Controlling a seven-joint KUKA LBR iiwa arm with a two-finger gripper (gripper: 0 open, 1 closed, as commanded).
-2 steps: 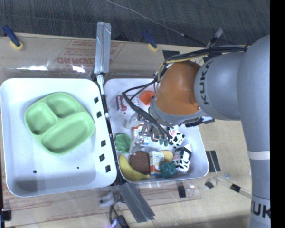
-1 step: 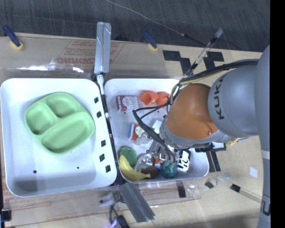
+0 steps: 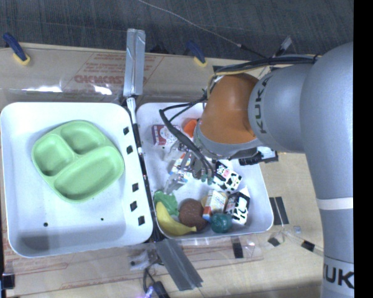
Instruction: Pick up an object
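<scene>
Reaching: end effector (image 3: pixel 185 169) low in right bin (image 3: pixel 259 185), grip state cannot tell.
Nearest object: banana (image 3: pixel 169 222), front edge beside brown ball (image 3: pixel 191 212).
Handling: light, smooth, curved; grasp across middle.

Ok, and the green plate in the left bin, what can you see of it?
The green plate is pale green and looks like matte plastic, rounded in outline, with three compartments: two smaller ones toward the top and one long one below. It lies flat and right side up on the floor of the left bin, in its upper half, turned at a slant. Nothing lies in it.
</scene>
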